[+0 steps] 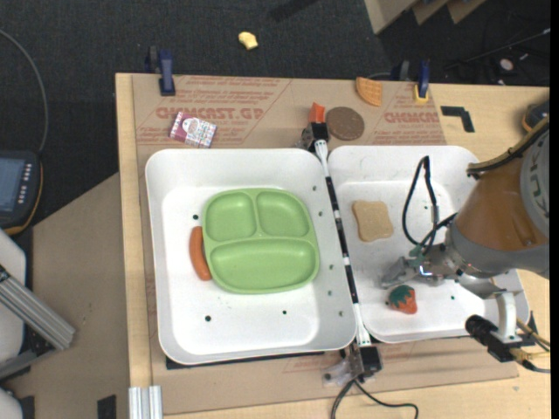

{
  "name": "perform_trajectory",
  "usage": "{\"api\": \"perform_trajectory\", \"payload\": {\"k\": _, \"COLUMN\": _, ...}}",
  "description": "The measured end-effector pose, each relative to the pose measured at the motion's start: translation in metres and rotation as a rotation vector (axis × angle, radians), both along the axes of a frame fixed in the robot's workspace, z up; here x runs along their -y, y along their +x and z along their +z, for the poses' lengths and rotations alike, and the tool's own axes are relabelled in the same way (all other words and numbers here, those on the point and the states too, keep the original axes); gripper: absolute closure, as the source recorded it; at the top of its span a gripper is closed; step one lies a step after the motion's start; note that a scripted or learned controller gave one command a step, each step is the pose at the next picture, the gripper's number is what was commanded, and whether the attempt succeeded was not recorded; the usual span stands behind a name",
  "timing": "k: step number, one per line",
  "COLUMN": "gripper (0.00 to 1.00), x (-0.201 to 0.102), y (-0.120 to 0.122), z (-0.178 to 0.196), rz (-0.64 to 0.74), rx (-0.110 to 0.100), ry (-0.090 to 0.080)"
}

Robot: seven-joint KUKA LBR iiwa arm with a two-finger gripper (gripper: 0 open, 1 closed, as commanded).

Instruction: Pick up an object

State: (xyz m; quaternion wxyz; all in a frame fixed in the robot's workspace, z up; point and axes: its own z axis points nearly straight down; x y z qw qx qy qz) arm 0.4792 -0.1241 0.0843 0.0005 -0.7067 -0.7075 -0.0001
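In the right bin (454, 168) a tan slice of toast (374, 220) lies near the left wall. A small red-orange strawberry with a green top (402, 299) rests toward the front. My gripper (398, 273) hangs low in this bin, just above and behind the strawberry and in front of the toast. Nothing shows held in it. The grey arm with its orange band (498, 212) comes in from the right. The left bin (166, 234) holds a green divided plate (260, 238) with an orange sausage-like piece (200, 253) along its left side.
A black cable (421, 203) loops up from the wrist over the right bin. Behind the bins on the bench lie a brown disc (345, 123), a small orange item (316, 112), an orange wedge (369, 91) and a pink packet (192, 129). Blue clamps (163, 68) grip the back edge.
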Motion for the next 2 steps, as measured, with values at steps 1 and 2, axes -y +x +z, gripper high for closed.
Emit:
{"api": "perform_trajectory", "payload": {"k": 1, "gripper": 0.00, "x": 0.002, "y": 0.000, "z": 0.000, "rz": -0.001, "rx": 0.001, "ry": 0.000}}
{"api": "perform_trajectory", "payload": {"k": 2, "gripper": 0.00, "x": 0.014, "y": 0.000, "z": 0.000, "rz": -0.002, "rx": 0.001, "ry": -0.001}}
